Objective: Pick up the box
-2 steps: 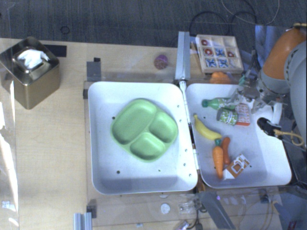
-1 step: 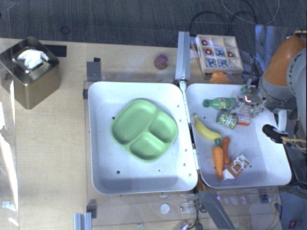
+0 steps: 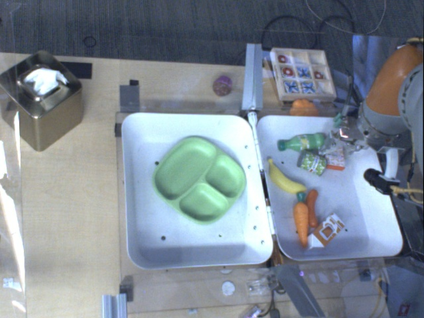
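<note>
Lying near the right bin's front edge, the small orange-and-white box touches a carrot's tip — well apart from the gripper near the bin's far-right corner, beside a green bottle.

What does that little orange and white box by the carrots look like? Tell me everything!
The box is small, orange and white, with a printed pattern on its top, and looks like cardboard. It lies flat and turned at an angle near the front of the right bin, on the white floor. Its left edge sits right against the carrot, seemingly touching it. It looks closed and undamaged. Nothing is holding it.
</note>
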Tool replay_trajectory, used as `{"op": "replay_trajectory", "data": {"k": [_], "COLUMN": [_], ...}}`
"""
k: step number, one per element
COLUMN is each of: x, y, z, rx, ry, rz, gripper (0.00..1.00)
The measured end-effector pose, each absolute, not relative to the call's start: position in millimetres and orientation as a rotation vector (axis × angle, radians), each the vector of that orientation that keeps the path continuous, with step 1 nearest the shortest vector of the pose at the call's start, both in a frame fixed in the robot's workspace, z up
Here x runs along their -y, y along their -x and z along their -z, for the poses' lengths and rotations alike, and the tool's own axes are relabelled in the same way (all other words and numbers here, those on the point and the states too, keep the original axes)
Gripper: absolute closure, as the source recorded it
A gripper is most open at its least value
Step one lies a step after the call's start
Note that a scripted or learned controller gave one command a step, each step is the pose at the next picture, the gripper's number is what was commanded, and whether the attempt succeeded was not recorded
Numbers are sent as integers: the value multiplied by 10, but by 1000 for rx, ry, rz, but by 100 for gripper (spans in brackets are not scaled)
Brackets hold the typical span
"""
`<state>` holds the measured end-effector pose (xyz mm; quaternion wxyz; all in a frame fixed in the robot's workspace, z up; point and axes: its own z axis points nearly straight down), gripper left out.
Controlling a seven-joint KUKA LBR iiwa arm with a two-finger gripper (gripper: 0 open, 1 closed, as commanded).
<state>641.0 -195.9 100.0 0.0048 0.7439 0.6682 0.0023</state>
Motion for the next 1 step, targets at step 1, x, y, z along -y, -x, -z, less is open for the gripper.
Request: {"op": "replay_trajectory", "data": {"k": [1], "x": [1167], "y": [-6517], "z": [-2008], "rx": [-2249], "ry": [-2184], "rz": [-9], "gripper": [100]}}
